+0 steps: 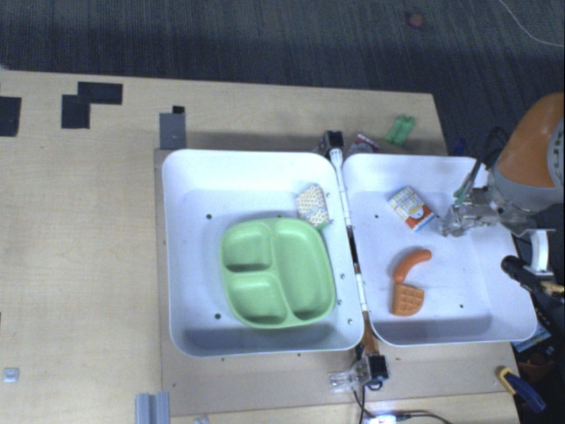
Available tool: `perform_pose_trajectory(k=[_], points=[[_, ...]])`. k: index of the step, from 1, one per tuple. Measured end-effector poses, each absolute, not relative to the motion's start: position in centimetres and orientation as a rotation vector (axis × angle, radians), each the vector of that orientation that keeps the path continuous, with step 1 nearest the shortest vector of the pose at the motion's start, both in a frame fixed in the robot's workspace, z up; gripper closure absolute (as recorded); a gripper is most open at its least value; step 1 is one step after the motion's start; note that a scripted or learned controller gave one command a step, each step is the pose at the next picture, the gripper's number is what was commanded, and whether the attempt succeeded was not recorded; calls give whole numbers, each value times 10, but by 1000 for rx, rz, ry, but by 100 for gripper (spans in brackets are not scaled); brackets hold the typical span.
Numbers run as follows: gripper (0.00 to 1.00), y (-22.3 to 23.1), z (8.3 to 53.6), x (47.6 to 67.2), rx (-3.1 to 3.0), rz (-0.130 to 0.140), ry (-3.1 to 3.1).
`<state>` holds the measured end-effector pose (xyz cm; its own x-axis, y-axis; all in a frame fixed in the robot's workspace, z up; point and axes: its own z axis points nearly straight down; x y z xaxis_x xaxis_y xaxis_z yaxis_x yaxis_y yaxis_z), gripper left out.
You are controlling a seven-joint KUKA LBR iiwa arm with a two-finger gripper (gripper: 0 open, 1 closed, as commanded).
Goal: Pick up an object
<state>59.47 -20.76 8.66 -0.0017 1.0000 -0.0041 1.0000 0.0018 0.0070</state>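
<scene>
The table (79, 263) stretches away to the left of the claw (459, 222), carrying two white bins side by side. The left bin (190, 237) holds a green divided plate (276, 270) and a small patterned packet (312, 203), both well left of the claw. The claw hangs over the right bin (494, 321); whether it is apart or together I cannot tell. Just left of it lies a small box (410, 207); below-left, an orange sausage (410, 264) touching a waffle (407, 300).
</scene>
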Motion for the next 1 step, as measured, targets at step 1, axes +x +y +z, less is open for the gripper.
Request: perform_pose_trajectory(k=[1], points=[[0, -204, 86, 595, 2216, 8, 2226]])
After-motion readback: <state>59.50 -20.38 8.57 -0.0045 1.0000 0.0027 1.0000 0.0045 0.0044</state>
